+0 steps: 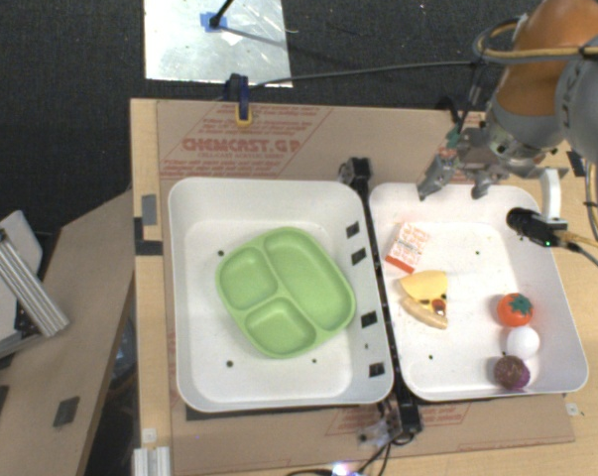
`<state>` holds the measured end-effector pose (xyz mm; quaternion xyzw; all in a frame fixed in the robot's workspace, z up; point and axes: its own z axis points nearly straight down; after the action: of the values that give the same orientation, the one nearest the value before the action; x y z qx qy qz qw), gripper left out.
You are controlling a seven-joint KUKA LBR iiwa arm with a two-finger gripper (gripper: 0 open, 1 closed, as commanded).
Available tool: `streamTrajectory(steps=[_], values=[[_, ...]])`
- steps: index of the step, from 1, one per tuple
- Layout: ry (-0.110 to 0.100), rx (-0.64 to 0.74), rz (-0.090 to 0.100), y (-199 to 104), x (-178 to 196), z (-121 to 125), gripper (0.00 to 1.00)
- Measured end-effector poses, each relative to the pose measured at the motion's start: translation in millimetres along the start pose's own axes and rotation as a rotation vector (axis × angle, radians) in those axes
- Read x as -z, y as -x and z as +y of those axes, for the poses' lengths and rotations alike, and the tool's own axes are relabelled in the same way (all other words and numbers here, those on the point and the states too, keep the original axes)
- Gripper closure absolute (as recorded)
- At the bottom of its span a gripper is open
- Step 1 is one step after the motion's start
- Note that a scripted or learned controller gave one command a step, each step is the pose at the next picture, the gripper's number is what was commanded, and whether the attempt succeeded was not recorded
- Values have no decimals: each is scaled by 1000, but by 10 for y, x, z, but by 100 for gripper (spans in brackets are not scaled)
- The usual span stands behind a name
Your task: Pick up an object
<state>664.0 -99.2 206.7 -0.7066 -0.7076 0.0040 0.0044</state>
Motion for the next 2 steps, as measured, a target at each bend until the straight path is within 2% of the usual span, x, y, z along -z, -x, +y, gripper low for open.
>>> streamTrajectory(steps=[1,2], values=[[13,2,-1,-1,89,24,0],[11,0,-1,-8,-490,-49,0]])
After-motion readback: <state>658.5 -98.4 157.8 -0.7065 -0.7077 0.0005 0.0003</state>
